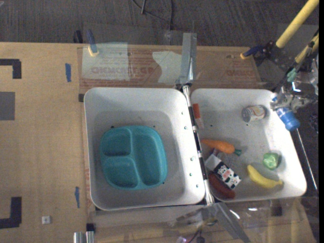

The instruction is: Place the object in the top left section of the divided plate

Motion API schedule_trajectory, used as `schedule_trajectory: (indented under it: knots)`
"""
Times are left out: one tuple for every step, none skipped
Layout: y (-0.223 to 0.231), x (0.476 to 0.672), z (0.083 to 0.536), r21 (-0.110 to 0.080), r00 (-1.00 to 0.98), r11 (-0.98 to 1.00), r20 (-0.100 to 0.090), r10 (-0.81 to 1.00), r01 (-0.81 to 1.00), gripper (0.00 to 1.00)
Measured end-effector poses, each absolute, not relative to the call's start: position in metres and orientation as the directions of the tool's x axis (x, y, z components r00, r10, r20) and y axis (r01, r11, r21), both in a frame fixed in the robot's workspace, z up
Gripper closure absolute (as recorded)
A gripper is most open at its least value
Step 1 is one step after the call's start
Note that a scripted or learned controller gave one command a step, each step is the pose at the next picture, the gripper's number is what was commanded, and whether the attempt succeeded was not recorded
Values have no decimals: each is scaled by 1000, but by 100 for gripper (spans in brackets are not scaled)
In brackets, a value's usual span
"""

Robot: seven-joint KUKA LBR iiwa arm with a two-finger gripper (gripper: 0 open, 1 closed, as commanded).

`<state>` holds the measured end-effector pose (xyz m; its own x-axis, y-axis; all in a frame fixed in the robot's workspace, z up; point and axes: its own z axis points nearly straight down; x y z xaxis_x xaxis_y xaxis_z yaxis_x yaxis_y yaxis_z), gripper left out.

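While nothing lies in the divided plate (133,157) yet, hand (286,101) state impossible to tell: best to descend squarely over the carrot (218,146) before closing.

Not much of the arm (296,92) was visible, top-right corner only. Wrist area read as a cluster of silvery-grey metal parts w/ dark gaps between them, some bright highlights. A small teal-green bit sat on its upper side. A blue cylindrical piece (287,118) stuck out at the lower end, ribbed-looking, w/ a thin grey rod (305,153) running down from it. Details too small and blurry to sort out screws, cables or markings.
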<state>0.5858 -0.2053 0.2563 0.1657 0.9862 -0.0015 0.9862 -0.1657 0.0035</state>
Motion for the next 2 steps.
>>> schedule_trajectory:
  knots:
    - [-204, 519, 108, -1, 190, -190, 0, 982, 982, 100]
    - [-192, 558, 88, 6, 387, -387, -1, 922, 922, 100]
